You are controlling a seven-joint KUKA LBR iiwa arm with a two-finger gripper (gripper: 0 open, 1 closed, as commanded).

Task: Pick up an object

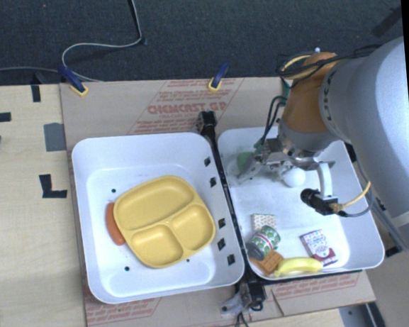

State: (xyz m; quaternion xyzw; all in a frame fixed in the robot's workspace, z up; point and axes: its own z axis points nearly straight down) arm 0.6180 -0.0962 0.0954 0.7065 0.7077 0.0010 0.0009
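Camera view: gripper (265,162) low in right bin (354,249) near white ball (293,178); its grip state cannot be told

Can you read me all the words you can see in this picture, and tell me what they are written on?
"CHEMCAST GP": red print on the brown cardboard sheet under the bins, behind the left bin.
Smaller red print beneath that line: too blurred to read.
Red print on the cardboard's front edge: too blurred to read.
Label on the can: too small to read.
Red and white packet: too small to read.
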